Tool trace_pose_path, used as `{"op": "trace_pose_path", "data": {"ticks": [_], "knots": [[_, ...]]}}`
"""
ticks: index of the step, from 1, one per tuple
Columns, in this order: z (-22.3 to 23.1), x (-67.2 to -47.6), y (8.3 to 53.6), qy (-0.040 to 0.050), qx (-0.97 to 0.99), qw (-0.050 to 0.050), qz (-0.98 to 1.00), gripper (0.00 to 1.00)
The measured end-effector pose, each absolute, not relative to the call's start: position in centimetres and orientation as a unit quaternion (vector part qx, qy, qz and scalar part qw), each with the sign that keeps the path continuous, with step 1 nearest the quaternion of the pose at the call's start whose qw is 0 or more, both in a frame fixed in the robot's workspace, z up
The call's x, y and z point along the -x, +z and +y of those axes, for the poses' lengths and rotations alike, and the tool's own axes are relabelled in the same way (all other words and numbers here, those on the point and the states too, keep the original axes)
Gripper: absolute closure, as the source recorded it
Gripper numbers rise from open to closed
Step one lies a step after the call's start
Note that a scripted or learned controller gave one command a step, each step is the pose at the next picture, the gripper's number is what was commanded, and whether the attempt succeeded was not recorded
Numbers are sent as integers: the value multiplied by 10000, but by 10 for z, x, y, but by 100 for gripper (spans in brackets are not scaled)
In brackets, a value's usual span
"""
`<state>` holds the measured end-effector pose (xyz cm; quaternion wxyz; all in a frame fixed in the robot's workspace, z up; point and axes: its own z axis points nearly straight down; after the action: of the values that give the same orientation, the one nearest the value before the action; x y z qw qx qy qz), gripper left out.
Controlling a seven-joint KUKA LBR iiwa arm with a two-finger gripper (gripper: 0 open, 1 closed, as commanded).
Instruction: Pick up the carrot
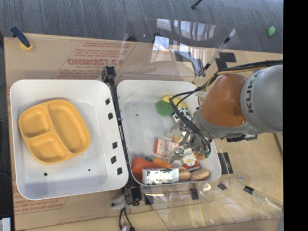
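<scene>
Camera view puts the carrot [144, 164] at the near edge of the right bin [139, 100], lying flat just behind a white box [160, 176] and left of a tan roll [197, 175]. Near it, the gripper [185, 146] hangs low over a red-and-white packet [167, 146], and whether it is open or closed I cannot tell. A green-and-yellow item [166, 105] lies farther back, and the left bin [29, 177] holds a yellow divided tray [54, 130].

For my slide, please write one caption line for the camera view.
KUKA gripper low in the right bin near the carrot; yellow tray in the left bin.
</scene>
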<state>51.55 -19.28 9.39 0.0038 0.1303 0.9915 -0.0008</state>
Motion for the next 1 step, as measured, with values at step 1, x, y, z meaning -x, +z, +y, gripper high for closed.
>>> {"op": "trace_pose_path", "data": {"ticks": [1], "knots": [[-211, -484, 95, -23, 275, 41, 9996, 0]]}}
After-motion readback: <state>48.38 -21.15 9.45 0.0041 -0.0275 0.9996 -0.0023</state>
